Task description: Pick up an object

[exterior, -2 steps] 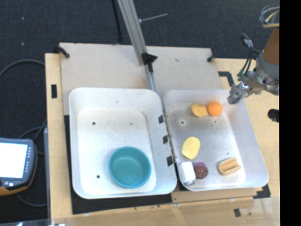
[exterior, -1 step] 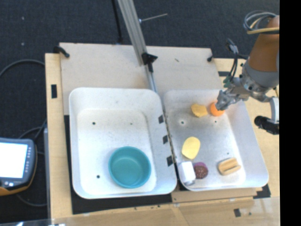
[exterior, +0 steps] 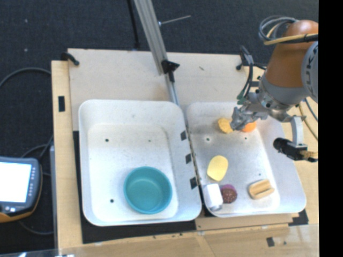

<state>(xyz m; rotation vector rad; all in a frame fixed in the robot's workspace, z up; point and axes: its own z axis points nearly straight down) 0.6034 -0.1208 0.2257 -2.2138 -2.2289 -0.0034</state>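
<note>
reaching in over the far end of the right shallow white bin (exterior: 278, 197), the tool (exterior: 242, 120) sits low between a small yellow-orange lump (exterior: 224, 126) and a bright orange piece (exterior: 249, 126); i cannot tell its state. nearer lie a pale yellow oval (exterior: 217, 167) and a tan wooden block (exterior: 261, 189).

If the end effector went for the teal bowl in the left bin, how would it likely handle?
The teal bowl looks rigid and probably light plastic. It sits upright on a broad base, so a push would likely slide it across the smooth left bin rather than tip it. Its round wall may slip unless pinched at the rim.
</note>
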